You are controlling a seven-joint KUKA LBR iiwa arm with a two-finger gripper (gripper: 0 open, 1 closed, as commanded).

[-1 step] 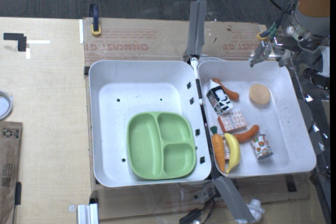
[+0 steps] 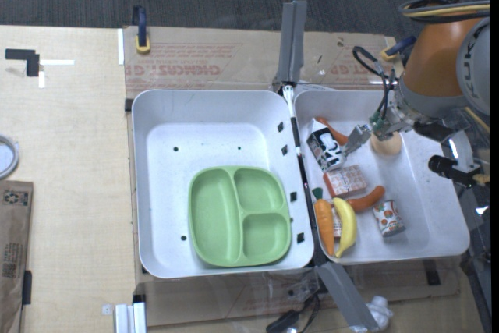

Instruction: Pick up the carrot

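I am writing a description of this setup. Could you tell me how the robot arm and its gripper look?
The arm is bulky and rounded, grey with a broad orange band above the wrist. Black cables loop around the wrist area, and a black bracket sticks out near its lower side. The gripper is small, with slim grey metal parts; finer detail is too small to tell.

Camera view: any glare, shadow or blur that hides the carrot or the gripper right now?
Camera view: lighting is even and soft, with no strong glare on the white bins; the carrot is fairly sharp, lying against the banana by the right bin's left wall; the gripper is small and a bit soft, so its fingers are hard to make out.
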